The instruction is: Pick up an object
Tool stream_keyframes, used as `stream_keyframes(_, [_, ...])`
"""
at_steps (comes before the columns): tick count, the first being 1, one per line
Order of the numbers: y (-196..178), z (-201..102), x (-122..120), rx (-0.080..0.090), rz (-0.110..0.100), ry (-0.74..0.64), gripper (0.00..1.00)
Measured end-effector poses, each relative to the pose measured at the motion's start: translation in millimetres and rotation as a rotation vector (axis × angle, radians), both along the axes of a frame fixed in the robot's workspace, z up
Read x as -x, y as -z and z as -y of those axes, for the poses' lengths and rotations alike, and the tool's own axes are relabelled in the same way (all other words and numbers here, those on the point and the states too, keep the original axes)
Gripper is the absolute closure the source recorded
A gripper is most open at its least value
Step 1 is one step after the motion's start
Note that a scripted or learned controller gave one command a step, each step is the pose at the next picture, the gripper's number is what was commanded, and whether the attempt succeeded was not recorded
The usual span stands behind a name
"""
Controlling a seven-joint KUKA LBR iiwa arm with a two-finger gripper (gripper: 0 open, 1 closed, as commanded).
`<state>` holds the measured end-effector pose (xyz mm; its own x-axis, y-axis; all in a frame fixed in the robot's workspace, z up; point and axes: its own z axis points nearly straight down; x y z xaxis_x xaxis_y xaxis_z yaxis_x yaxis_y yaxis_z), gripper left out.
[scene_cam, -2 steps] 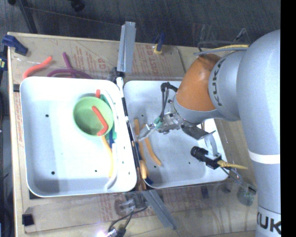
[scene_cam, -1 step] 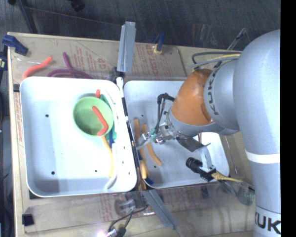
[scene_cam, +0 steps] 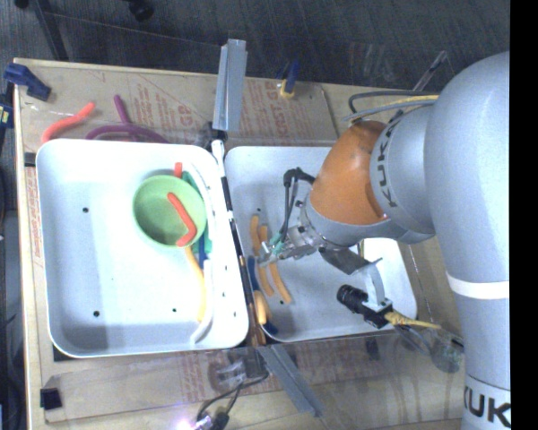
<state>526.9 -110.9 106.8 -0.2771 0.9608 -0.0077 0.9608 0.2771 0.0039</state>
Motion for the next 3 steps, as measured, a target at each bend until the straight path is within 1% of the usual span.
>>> stream_keyframes(1, [-85, -53, -39, -0.004, -0.007, -0.478, 1.0])
stream_keyframes(2, [-84, -90, -89, -0.006, -0.007, -0.189, 1.0])
stream_keyframes(3, [-149, -60, -80, -0.007, -0.007, 0.265, 1.0])
